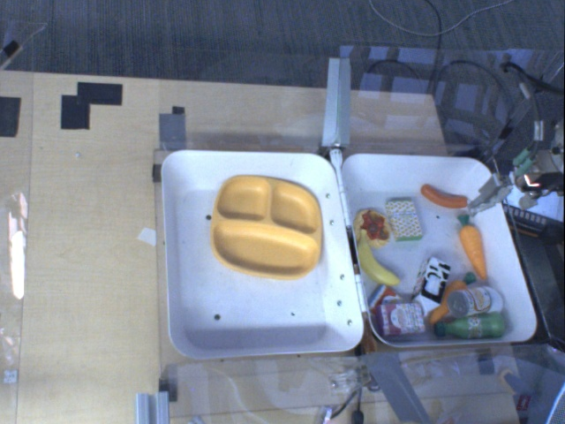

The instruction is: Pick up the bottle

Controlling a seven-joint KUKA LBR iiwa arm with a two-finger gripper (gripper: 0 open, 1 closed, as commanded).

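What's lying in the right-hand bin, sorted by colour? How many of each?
Orange: 3, sausage, carrot, small piece
Yellow: 1, banana
Green: 2, bottle, sponge
Red: 2, packet, pizza slice
Silver: 1, can
Black-and-white: 1, box
Total: 10

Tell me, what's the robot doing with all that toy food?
The robot is meant to pick up the green bottle, which lies on its side in the near corner of the right bin, next to a can. The gripper is at the bin's far right edge, close to the hot dog and carrot, away from the bottle. It holds nothing yet. The left bin has a yellow divided plate.
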